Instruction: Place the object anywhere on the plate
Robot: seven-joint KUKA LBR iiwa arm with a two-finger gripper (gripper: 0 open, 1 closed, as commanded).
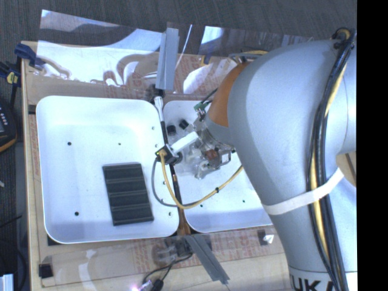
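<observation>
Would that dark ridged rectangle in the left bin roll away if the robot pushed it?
Probably not. The dark ridged rectangle lies flat on the left bin floor, so it would likely slide rather than roll. Its straight edges suggest it is stiff, not floppy. The ridges might give some grip.

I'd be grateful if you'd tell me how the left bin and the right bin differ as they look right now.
The left bin lies open to view, while the right bin is largely covered by the arm. The left bin holds a dark ribbed plate; the right bin has the gripper and a yellow cable over it. Both are shallow, white and round-cornered.
</observation>
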